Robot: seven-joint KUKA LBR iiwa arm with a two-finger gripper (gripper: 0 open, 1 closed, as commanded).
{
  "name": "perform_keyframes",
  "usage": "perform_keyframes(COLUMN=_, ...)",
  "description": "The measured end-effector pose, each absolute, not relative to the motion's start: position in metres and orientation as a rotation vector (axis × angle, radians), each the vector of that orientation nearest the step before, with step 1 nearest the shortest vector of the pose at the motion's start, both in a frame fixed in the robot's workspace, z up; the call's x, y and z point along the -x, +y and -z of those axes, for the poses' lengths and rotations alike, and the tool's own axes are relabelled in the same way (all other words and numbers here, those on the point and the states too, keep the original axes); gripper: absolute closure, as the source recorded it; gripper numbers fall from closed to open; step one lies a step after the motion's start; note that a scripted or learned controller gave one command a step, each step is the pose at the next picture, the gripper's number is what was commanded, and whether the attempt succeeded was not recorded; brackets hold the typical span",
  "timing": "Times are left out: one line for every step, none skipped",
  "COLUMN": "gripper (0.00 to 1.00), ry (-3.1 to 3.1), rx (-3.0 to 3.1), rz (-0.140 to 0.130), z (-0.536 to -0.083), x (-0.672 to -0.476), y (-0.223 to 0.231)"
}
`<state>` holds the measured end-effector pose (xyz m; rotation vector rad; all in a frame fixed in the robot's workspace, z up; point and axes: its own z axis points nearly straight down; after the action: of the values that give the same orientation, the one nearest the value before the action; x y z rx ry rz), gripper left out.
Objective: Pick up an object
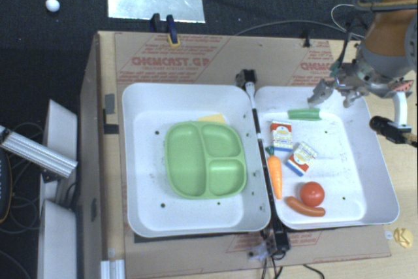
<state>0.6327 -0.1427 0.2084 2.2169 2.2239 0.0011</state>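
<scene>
My gripper [335, 93] hangs over the back edge of the right bin [372, 160], open, with nothing between its fingers. Just below and left of it lies a green pod-shaped piece [304, 114]. Further forward in the right bin are a red-and-white carton [281, 136], a small blue-and-white carton [301, 158], an orange carrot [275, 176], a red tomato [313, 193] and a sausage [305, 207].
The left bin [140, 140] holds a green divided plate [206, 159] with a yellow piece [211, 119] showing behind it. A raised divider [258, 140] runs between the two bins. Cardboard lies under both bins.
</scene>
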Motion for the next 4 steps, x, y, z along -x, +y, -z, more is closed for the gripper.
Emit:
perform_keyframes(gripper=0.00, ry=2.225, rx=-2.211, rz=-0.005, z=-0.086, x=-0.670, y=-0.134)
perform_keyframes(gripper=1.00, ry=2.224, rx=-2.205, rz=-0.008, z=-0.098, x=-0.671, y=-0.135)
perform_keyframes(gripper=0.00, ry=2.225, rx=-2.205, rz=-0.007, z=-0.098, x=-0.671, y=-0.134)
perform_keyframes(gripper=0.00, ry=2.225, rx=-2.213, rz=-0.003, z=-0.086, x=-0.670, y=-0.119)
